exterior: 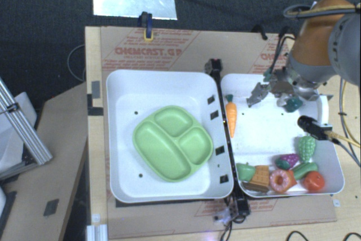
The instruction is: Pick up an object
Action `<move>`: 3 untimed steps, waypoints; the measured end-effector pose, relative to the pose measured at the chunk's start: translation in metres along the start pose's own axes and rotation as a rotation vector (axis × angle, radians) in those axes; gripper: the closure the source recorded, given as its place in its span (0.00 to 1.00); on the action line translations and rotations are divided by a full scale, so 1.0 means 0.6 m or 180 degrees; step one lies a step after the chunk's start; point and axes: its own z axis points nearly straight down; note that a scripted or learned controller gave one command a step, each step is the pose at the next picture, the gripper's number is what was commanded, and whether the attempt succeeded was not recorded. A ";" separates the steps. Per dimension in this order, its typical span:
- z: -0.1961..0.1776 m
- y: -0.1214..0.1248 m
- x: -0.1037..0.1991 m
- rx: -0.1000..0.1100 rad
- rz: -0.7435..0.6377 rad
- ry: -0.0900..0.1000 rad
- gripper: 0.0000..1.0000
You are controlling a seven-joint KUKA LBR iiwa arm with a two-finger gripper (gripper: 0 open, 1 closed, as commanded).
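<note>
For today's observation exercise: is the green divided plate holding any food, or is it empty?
Empty. The green divided plate lies flat in the left bin, its three compartments bare; the toy foods, such as the carrot, are in the right bin.

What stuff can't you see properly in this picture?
- The pincer in the camera view: too small and blurry to tell open from shut.
- A teal thing beside it: partly hidden under the arm, so its kind is unclear.
- The toy food pile in the right bin: pieces overlap, hiding parts of the green one and the waffle.
</note>
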 end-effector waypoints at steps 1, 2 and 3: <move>-0.011 0.005 0.000 -0.0040 -0.0006 -0.0004 0.00; 0.069 -0.010 -0.004 -0.0027 0.0001 -0.0001 0.00; 0.154 -0.008 -0.005 -0.0041 0.0003 -0.0011 0.00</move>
